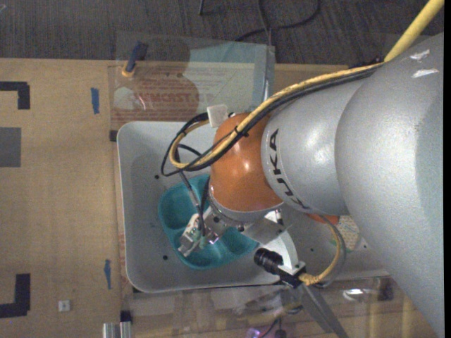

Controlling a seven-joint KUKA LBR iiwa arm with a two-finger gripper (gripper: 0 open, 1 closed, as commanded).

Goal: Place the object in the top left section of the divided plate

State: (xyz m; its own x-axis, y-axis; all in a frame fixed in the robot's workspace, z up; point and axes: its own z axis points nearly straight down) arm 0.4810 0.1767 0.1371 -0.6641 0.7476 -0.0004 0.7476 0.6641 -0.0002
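The arm (pixel 331 153) reaches in from the right and hangs low over the white bin (pixel 137 189), with its orange wrist band (pixel 243 164) covering much of the bin's middle. The teal divided plate (pixel 176 213) lies on the bin floor, partly hidden under the wrist; its left lobes and near edge are visible. The gripper (pixel 194 236) is down at the plate's near part, over or just inside a compartment; whether it is wide, narrow or holding anything cannot be told, since the metal parts there are small and cluttered. The object to be placed cannot be identified with certainty; a small green patch shows at the gripper, but what it is remains unclear. The step in hand appears to be the approach or set-down over the plate. The next move calls for confirming that the gripper is above the correct section, then lowering and releasing. Yellow and black cables (pixel 190 146) loop near the wrist, and a clear plastic sheet (pixel 190 76) lies on the table beyond the bin's far edge.
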